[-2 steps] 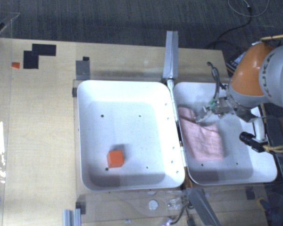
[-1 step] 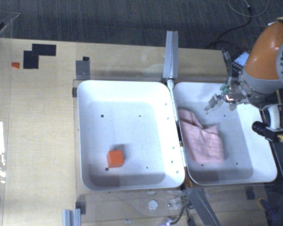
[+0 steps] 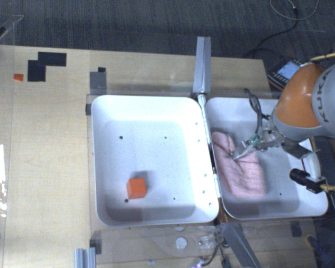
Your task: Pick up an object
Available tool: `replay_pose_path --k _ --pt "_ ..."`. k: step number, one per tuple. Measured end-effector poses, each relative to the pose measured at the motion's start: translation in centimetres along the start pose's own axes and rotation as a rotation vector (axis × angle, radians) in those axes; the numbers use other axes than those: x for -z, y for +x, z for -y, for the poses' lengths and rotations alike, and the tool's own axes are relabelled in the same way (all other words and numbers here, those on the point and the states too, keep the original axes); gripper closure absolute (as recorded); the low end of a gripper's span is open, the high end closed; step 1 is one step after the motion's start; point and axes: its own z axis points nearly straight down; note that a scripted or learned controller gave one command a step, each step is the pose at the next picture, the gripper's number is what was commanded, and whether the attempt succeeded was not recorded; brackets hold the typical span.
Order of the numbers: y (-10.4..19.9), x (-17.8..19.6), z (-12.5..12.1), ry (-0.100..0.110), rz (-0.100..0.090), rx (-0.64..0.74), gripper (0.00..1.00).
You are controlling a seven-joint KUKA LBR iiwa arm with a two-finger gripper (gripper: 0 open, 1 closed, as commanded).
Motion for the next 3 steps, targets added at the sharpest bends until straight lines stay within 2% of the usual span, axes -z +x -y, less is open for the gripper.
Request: replay_pose_path --k 1,2,3 --pt "0.1 -0.4 2.8 -0.012 0.006 0.035 0.00" --pt "1.2 -0.4 3.1 -0.013 0.009 0.051 0.00" --pt "4.4 8.8 1.5 0.004 -0.002 0.083 0.00"
